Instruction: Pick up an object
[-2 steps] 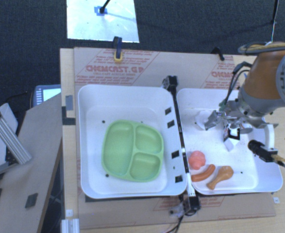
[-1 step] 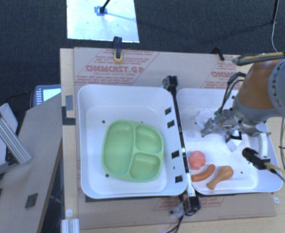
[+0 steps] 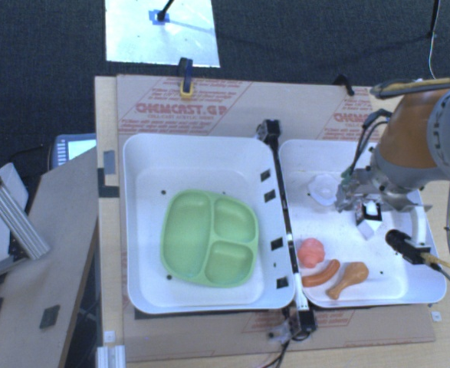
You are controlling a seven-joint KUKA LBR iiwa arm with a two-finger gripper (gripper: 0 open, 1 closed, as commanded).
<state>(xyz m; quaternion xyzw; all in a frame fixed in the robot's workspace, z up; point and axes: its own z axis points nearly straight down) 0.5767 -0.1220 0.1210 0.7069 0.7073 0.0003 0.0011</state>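
Note:
In the right bin (image 3: 420, 286), a clear plastic cup (image 3: 323, 188) lies near the middle. A pink-red ball (image 3: 310, 251) rests by the bin's left wall. An orange sausage (image 3: 320, 273) and a tan drumstick (image 3: 348, 278) lie along the front. My gripper (image 3: 360, 205) hangs low over the right bin, just to the right of the clear cup and behind the drumstick. Nothing shows as held in it.
The left bin (image 3: 140, 282) holds a green divided plate (image 3: 209, 238). A black divider (image 3: 280, 205) runs between the two bins. The arm's grey and orange body (image 3: 416, 140) covers the right bin's far right corner.

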